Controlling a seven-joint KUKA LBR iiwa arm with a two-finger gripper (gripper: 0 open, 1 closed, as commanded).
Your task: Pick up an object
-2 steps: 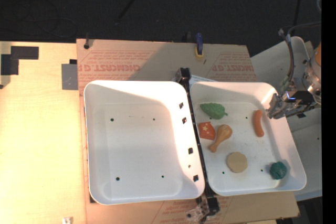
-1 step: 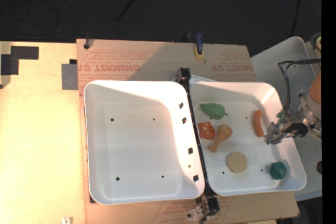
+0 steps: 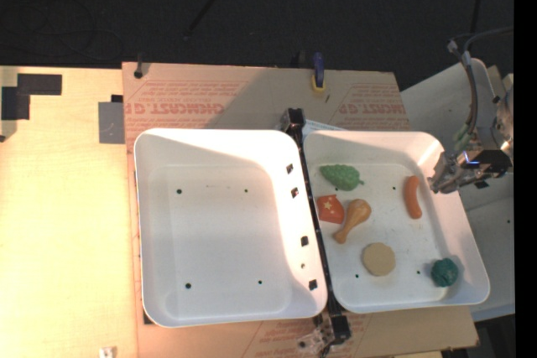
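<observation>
The right bin [image 3: 453,210] holds several toy foods: a green leafy piece [image 3: 341,176], a red-orange wedge [image 3: 330,209], a tan drumstick [image 3: 353,219], a round tan disc [image 3: 378,258], an orange-red sausage [image 3: 413,197] and a dark green ball [image 3: 445,272]. My gripper [image 3: 445,179] hangs at the bin's right rim, just right of the sausage. It is small and dark against the rim, and nothing shows between its tips.
The left bin [image 3: 151,205] lies beside the right one, with a black clip strip [image 3: 304,214] along their shared edge. Both rest on brown cardboard [image 3: 252,101] over a pale wooden bench [image 3: 59,214]. A blue clamp [image 3: 318,71] stands at the cardboard's far edge.
</observation>
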